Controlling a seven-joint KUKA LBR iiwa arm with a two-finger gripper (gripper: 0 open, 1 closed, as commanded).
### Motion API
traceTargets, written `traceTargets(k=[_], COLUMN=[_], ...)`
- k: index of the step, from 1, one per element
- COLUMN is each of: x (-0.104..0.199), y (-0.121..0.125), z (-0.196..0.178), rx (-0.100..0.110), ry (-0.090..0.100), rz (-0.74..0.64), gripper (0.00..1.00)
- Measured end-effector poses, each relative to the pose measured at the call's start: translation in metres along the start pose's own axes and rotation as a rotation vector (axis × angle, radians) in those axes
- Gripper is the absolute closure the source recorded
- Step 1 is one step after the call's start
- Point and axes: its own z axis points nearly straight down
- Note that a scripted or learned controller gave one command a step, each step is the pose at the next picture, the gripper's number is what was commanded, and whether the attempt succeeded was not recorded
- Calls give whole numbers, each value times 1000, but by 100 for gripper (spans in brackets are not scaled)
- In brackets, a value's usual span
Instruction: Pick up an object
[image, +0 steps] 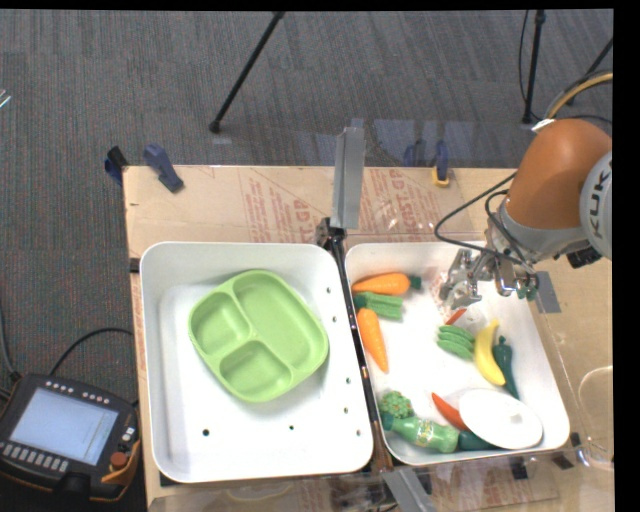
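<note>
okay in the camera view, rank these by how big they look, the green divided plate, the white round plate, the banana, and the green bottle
Largest to smallest as they look:
1. green divided plate, by far
2. white round plate
3. green bottle and banana: similar in length, too close to rank; the plate hides the bottle's far end.

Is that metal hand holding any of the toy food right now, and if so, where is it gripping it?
It cannot be told. The hand hangs over the right bin, above the toy food, but the view is too small and cluttered to show anything in it.
</note>
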Motion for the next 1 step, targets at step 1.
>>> traceTargets(k=[1], x=[0], y=[0], z=[0], rx=[0], ry=[1], rz=[-1], gripper=[0])
